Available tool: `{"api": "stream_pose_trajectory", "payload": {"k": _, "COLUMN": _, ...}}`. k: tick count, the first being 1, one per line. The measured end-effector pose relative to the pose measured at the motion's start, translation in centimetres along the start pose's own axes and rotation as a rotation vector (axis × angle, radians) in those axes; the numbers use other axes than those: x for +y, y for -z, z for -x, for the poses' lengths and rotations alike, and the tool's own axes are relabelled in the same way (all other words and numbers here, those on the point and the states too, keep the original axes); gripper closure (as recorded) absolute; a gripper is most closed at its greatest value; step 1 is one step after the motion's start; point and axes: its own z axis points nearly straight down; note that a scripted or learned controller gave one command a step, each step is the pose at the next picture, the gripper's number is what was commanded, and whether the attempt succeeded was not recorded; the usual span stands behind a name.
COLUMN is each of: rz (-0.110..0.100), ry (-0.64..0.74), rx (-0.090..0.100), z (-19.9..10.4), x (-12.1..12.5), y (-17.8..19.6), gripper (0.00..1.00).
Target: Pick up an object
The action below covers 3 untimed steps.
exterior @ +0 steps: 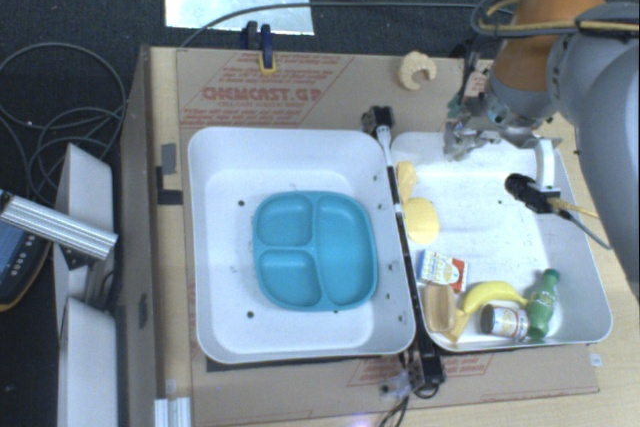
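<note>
Camera view puts your gripper over the far edge of the right bin, nothing visibly held; you cannot tell its state. Your objects lie below: a banana, a green bottle, a yellow lemon

Tan tabletop, printed with red lettering along its far edge. Two shallow white bins side by side, covering most of it: left bin toward the left edge, right bin reaching the right edge, touching along a black divider down the middle. Near the far edge, directly on the bare surface, a small cream ring-shaped piece, just beyond the right bin. At the far left corner, a blue-and-yellow clamp gripping the edge. At the near edge, a black clip below the divider.
</note>
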Motion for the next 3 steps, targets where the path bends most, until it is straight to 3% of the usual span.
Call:
{"api": "stream_pose_trajectory", "payload": {"k": 1, "rz": 0.003, "ry": 0.003, "rx": -0.001, "z": 0.0, "x": 0.1, "y": 1.1, "gripper": 1.00}}
{"api": "stream_pose_trajectory", "payload": {"k": 2, "rz": -0.012, "ry": -0.011, "rx": 0.005, "z": -9.0, "x": -0.2, "y": 4.5, "gripper": 1.00}}
{"api": "stream_pose_trajectory", "payload": {"k": 3, "rz": -0.015, "ry": -0.011, "rx": 0.004, "z": -13.3, "x": -3.2, "y": 4.5, "gripper": 1.00}}
